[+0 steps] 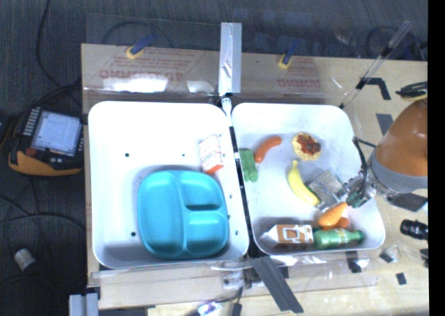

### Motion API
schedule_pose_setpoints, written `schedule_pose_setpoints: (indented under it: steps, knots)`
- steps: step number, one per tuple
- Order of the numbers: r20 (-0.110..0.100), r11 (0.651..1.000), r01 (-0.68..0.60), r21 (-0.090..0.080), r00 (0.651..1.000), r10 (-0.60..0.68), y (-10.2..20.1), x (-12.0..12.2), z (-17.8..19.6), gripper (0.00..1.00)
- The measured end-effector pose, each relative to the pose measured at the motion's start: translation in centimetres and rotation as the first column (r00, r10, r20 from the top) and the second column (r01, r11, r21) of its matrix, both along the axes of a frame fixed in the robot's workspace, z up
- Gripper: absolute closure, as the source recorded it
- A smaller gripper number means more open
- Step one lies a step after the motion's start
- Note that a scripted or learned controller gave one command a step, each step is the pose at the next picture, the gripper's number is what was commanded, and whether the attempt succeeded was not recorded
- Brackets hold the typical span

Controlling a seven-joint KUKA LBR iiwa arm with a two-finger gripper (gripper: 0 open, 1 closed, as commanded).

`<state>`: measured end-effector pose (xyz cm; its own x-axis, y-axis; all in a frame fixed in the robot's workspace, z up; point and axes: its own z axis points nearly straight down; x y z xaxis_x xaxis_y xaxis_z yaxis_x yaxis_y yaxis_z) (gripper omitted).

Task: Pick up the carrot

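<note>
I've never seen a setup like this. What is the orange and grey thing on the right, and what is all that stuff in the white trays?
You are looking down from one camera fixed above a bench. The orange and grey shape is a robot arm reaching in from the right. Its claw sits low in the right bin, just beside the carrot it is meant to pick up; whether it has gripped it is not clear from here. That bin also holds toy food: a banana, a sausage, a small tart, a green bottle and a small carton. The left bin holds a blue divided tray and a small packet.
</note>
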<state>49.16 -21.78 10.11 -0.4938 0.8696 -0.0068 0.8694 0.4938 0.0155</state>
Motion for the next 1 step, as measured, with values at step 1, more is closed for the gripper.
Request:
schedule_pose_setpoints:
  steps: [1]
  knots:
    - [0.000,1.000,0.000,0.000,1.000,0.000,-0.01,-0.01,0.00,0.00]
